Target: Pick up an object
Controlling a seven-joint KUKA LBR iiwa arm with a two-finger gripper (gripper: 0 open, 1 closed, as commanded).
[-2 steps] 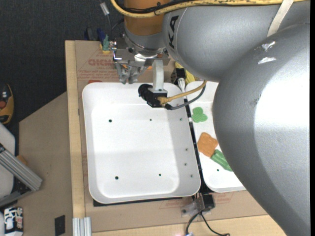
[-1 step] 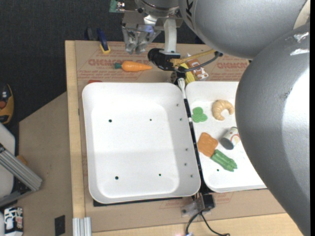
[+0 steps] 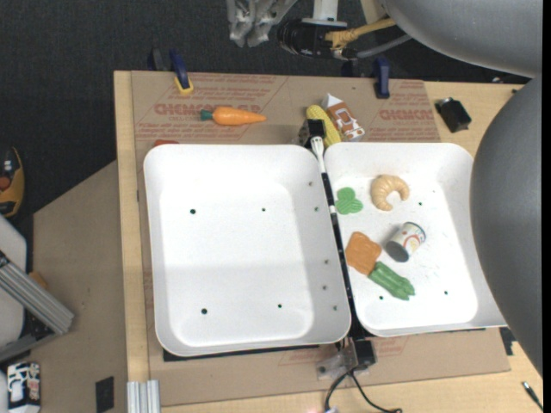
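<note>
From the left I see first the left bin (image 3: 172,231), and above it, on the cardboard board (image 3: 129,231), a toy carrot (image 3: 234,117) lies outside. Near the top, over the dark floor, hangs the gripper (image 3: 252,15) — from here I cannot tell its state, so I do not count on it.

Going right, a small yellow corn piece (image 3: 317,120) and a brown packet (image 3: 345,120) lie just beyond the bins' top edge. The right bin (image 3: 456,166) holds my candidates: a green leaf-shaped piece (image 3: 349,201), a croissant (image 3: 389,190), an orange toast-like piece (image 3: 363,252) touching a green vegetable (image 3: 393,281), and a small can (image 3: 405,240) lying on its side.

I would choose the croissant — it lies apart from the others. I judge it light, rigid plastic, a little slippery; I would take it across the thick middle, not at the curved tips.
</note>
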